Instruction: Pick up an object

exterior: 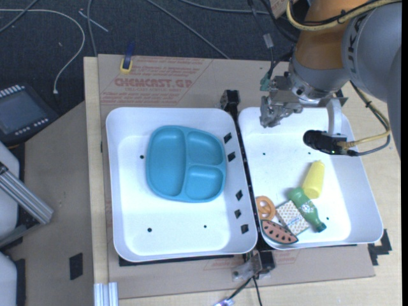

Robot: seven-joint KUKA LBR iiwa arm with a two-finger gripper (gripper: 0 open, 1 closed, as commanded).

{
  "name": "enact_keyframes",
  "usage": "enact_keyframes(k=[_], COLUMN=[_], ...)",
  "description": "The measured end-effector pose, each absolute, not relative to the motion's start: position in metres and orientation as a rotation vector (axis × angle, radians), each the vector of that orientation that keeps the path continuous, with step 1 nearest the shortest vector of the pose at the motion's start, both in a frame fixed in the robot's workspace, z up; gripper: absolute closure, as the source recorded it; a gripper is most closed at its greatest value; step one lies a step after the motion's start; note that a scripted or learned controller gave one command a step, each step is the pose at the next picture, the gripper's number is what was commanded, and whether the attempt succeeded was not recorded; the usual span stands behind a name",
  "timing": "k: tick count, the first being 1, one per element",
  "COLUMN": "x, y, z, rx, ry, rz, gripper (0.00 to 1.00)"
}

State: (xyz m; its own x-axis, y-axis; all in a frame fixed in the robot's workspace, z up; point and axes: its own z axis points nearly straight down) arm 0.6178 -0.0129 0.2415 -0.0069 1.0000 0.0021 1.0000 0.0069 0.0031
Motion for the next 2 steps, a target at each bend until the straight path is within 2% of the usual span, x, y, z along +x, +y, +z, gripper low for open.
enact_keyframes(k=[1,2], x=[0.636,0.644], y=[0.036,0.082], z=[0.225,0.230], rx=[2.216,2.216], ry=[2.228,2.227], rz=[0.003,0.005], gripper=[1.00,1.00])
